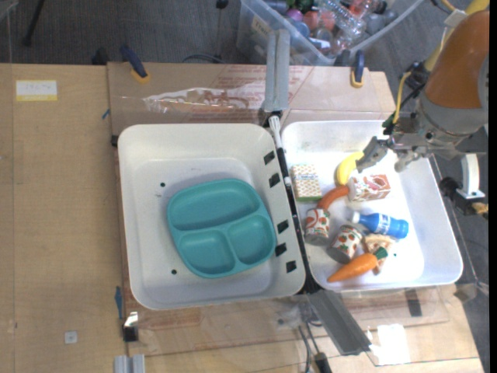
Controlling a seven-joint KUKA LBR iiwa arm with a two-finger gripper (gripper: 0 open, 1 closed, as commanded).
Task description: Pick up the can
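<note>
Can (317, 223) pickup is judged to be at the approach step: nothing is lifted yet, and the target is taken to be the small red-and-white printed cylinder lying on its side near the left wall of the right bin (443, 231), though its print is too small to be read. For the next move, the gripper (388, 155) would have to be carried leftward and toward the front of the bin, lowered over the can, and closed across its body, with care that the neighbours are not caught.

The gripper is seen over the back part of the right bin, its two fingers spread apart, with nothing held between them and no object touched. Just beside it and below, a yellow banana (347, 167) and a white-and-red carton (368, 186) are found. Farther out, a blue bottle (384, 224), a second printed item (347, 242) and a carrot (353, 267) are crowded close to the can, and a green-and-white box (306, 182) lies near the bin's left wall. The left bin (140, 208) is occupied by a teal divided tray (221, 227), well apart from the work.
</note>
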